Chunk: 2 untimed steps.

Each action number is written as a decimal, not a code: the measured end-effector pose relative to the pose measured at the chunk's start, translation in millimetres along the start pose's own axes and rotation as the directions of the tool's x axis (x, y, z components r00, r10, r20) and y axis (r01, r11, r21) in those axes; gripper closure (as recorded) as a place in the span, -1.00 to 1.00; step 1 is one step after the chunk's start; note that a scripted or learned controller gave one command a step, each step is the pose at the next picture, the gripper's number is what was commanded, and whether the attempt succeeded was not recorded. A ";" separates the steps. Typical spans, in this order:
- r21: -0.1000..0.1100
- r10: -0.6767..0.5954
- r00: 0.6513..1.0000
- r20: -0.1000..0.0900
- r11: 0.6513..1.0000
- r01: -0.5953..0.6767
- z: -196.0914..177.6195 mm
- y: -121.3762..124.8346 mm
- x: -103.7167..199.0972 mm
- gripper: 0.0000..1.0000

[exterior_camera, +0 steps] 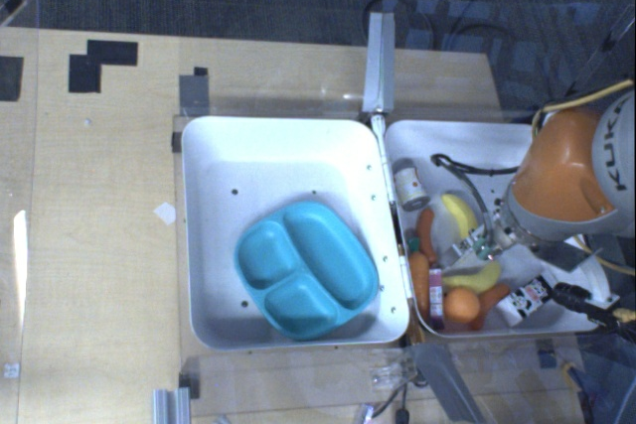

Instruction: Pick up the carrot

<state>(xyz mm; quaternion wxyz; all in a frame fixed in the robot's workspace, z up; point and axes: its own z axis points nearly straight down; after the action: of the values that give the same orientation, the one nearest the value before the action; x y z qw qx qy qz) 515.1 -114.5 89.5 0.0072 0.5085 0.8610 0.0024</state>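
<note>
Two bins: shallow white bins sit side by side on the wooden bench, the left bin and the right bin, parted by a metal rail that runs toward 12 o'clock.
Left bin: holds a blue divided plate with three compartments, lying toward the 5 o'clock part of the bin floor.
Carrot: the carrot lies in the right bin, hard against its left wall, near the 7 o'clock corner.
Carrot axis: long axis runs roughly 12 to 6 o'clock, nearly parallel to the bin wall; which end is the tip cannot be told.
Second orange piece: a similar orange item lies just toward 12 o'clock of the carrot, on about the same line.
Neighbours: an orange fruit sits at 4 o'clock of the carrot, a banana just above that fruit, a yellow item toward 1 o'clock, and a small can toward 12 o'clock.
Arm: the grey arm with its orange band reaches over the right bin from 3 o'clock.
Gripper: the gripper hangs over the middle of the clutter, at 2 o'clock of the carrot and apart from it.
Gripper state: cannot tell how far it is spread, nor whether anything is between its tips.
White packet: a white labelled packet lies toward the bin's 5 o'clock side.
</note>
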 end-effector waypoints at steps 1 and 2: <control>-0.003 -0.035 0.999 -0.001 0.999 0.035 1.5 77.7 -22.2 -1.00; -0.005 -0.209 0.978 0.001 0.978 0.209 0.0 38.1 0.3 -1.00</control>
<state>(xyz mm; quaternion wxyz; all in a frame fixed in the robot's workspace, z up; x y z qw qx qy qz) 548.4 -95.8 90.0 0.0089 0.4153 0.9097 0.0035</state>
